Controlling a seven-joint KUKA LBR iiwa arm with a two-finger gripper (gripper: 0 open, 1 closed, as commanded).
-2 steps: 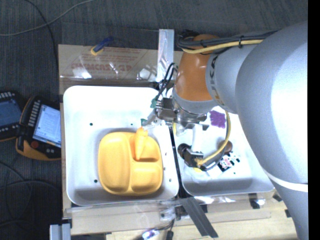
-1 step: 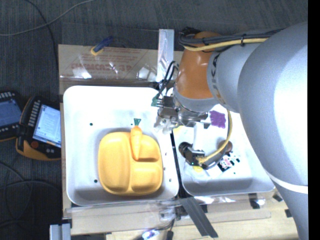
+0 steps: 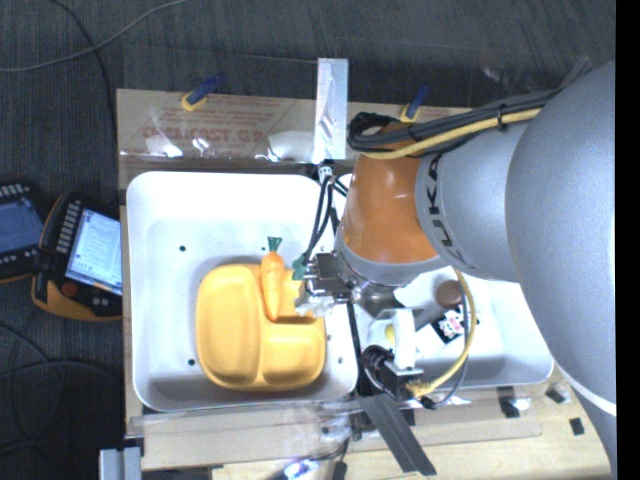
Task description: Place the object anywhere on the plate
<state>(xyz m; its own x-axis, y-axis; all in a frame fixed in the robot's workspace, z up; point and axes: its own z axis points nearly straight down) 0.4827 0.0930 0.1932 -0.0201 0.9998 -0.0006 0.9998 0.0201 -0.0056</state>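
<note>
The carrot [image 3: 272,280] looks to me like a light, stiff toy with a smooth, slippery skin, best pinched across its thick middle, not the green top. It lies on the yellow plate [image 3: 240,338] in the left bin [image 3: 160,228], along the plate's right side. My claw [image 3: 318,286] sits just right of it, touching or nearly; whether I hold it, I cannot tell.

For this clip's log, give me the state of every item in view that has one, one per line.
Yellow plate: upright, lying in the left bin.
Toy carrot: resting on the plate's right part, green top pointing away from the camera.
Gripper: low beside the carrot; finger state unclear.
Right bin: holds several small items, mostly covered by the arm.
Handheld pendant: screen lit.
</note>
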